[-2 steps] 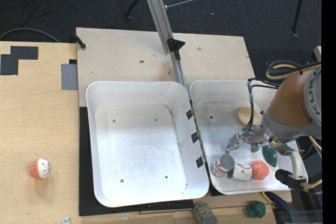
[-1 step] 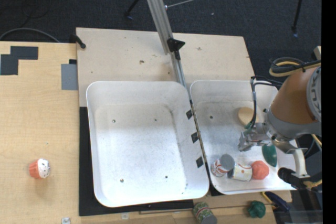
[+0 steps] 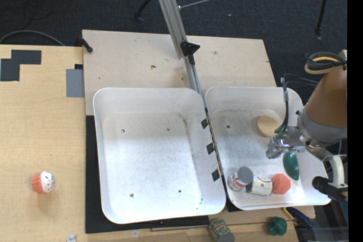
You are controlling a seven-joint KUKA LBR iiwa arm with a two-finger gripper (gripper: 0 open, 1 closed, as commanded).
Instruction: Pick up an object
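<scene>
**Tool low inside the right bin, above a dark green object**

The tool (image 3: 282,147) reaches in from the right on the grey arm (image 3: 326,116) with its orange band. It sits low inside the right bin (image 3: 238,105), toward that bin's right side. Whether it is open or closed cannot be told at this size.

All places below are given relative to the right bin. A dark green object (image 3: 291,164) lies in it, just below and right of the tool; contact cannot be judged. A round tan object (image 3: 267,124) lies in the bin's upper right part, just beside the tool. Along the bin's near edge sit a grey and red object (image 3: 240,178), a white cup-like object (image 3: 261,185) and a red ball (image 3: 281,183) in a close row. The left bin (image 3: 113,105) adjoins it on the left. Outside it, on the tabletop (image 3: 34,122) far left, rests a small red and white object (image 3: 43,182).
</scene>
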